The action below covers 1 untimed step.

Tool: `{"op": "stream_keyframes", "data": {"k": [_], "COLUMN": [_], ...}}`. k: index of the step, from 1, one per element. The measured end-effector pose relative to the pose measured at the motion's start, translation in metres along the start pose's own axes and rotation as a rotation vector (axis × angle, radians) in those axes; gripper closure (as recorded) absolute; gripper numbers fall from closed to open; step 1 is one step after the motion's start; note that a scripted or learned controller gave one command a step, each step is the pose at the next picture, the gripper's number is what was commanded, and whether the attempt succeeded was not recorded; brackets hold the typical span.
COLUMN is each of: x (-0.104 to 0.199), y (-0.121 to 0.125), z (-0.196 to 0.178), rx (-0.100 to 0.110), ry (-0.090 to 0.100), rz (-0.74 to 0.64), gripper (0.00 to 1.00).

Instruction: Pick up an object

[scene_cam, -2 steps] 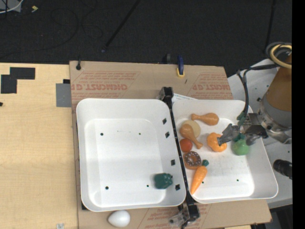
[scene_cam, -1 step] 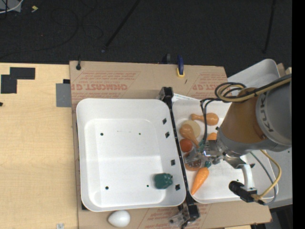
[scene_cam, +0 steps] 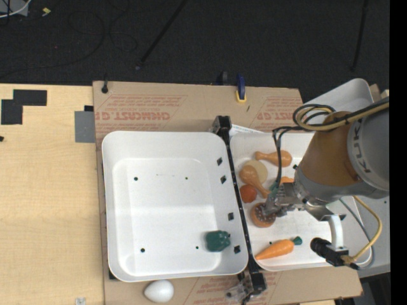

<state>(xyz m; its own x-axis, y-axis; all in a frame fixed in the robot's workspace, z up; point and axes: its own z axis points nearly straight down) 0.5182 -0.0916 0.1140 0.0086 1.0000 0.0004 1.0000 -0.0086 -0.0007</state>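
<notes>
I have the claw (scene_cam: 275, 206) down in the right bin (scene_cam: 356, 97), low over a brown round piece (scene_cam: 261, 216) near the divider; I judge this the reach-and-grasp step. I cannot tell whether the claw is spread or closed, since the wrist hides it. Next I would need a clean closure on that piece, then a straight lift. Crowding it are an orange ball (scene_cam: 248, 194), a pale pear-like toy (scene_cam: 252, 173) and a drumstick (scene_cam: 275, 157) farther off; a carrot (scene_cam: 278, 249) lies nearer. A green toy (scene_cam: 217, 240) sits in the left bin (scene_cam: 121, 202), a white egg (scene_cam: 158, 291) on the counter (scene_cam: 44, 202).
</notes>
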Motion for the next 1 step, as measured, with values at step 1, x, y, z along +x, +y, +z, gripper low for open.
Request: {"op": "stream_keyframes", "data": {"k": [1], "x": [-0.0013], "y": [-0.0006], "z": [-0.0090], "rx": [0.003], "ry": [0.000], "rz": [0.007], "gripper": [1.00]}}
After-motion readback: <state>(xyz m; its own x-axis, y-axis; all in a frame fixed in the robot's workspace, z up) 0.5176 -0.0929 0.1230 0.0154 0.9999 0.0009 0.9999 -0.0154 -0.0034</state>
